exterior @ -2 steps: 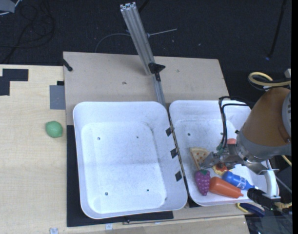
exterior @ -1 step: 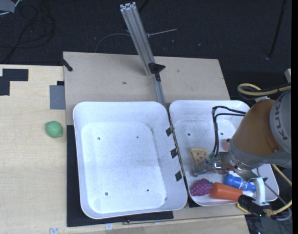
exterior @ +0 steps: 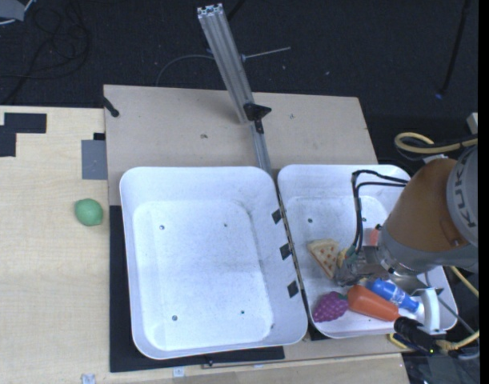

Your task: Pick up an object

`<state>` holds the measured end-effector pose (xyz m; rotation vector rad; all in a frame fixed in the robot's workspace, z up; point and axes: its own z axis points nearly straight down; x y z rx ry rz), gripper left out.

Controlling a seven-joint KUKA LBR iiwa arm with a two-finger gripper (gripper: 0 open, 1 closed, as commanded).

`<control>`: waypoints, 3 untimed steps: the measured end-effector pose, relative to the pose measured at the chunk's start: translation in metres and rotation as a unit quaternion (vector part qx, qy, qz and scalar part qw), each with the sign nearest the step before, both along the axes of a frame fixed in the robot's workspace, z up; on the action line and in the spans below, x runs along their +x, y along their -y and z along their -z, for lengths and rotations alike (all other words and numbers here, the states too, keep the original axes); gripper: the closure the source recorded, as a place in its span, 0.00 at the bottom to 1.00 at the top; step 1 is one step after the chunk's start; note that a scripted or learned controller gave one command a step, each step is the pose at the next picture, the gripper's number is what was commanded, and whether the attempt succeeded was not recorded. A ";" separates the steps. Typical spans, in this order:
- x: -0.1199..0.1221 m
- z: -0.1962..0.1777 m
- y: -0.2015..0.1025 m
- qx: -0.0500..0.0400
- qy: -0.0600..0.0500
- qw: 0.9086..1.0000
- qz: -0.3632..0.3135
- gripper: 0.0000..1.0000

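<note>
Dark metal claw — set low in the right bin, at the end of the grey arm with its orange band, which enters from the right. Whether the claw is wide, narrow or holding anything cannot be told; it is small, shadowed and partly covered by the wrist.

Items close to the claw, all in the right bin:
- Yellow waffle-patterned wedge — just left of the claw, touching or nearly touching it; exact contact unclear.
- Orange carrot-shaped piece — just below the claw, lying slantwise.
- Blue and white bottle-like object — beside the carrot piece, on its right.
- Purple grape cluster — at the bin's lower left corner, near the carrot piece's left end.

Further out:
- Left bin — white, shallow, alongside the right bin.
- Green ball — on the pale wooden tabletop, well apart from both bins, to the left.
- Aluminium bar — slanting up from behind the bins.
</note>
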<state>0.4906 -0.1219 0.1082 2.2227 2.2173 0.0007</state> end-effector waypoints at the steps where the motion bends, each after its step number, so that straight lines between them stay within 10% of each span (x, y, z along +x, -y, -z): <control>1: 0.010 -0.051 -0.004 0.000 0.001 1.000 -0.001 1.00; 3: 0.006 -0.098 -0.010 0.001 -0.001 1.000 -0.001 1.00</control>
